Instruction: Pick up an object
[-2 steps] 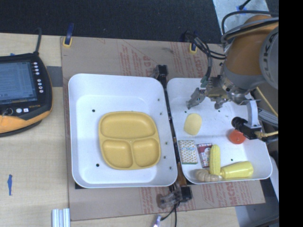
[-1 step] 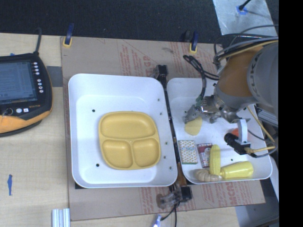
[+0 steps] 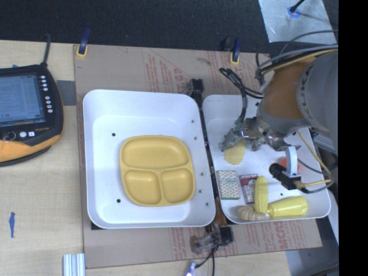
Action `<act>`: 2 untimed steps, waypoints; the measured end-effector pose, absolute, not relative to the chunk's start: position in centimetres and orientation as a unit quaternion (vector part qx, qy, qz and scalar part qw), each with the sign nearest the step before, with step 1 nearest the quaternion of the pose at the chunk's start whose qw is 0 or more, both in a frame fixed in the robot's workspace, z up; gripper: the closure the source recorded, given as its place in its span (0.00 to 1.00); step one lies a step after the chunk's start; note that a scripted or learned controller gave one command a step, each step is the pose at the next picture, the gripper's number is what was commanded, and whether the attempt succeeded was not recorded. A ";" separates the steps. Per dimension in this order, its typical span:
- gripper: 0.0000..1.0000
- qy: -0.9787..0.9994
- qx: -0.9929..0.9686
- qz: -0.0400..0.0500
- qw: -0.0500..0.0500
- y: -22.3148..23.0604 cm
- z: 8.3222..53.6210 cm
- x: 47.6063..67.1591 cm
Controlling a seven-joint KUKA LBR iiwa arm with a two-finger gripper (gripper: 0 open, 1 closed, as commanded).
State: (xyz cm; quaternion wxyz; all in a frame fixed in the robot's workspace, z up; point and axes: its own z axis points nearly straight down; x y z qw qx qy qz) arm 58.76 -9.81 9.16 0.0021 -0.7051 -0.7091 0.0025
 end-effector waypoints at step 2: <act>1.00 -0.710 -0.704 0.004 0.002 -9.4 10.2 57.5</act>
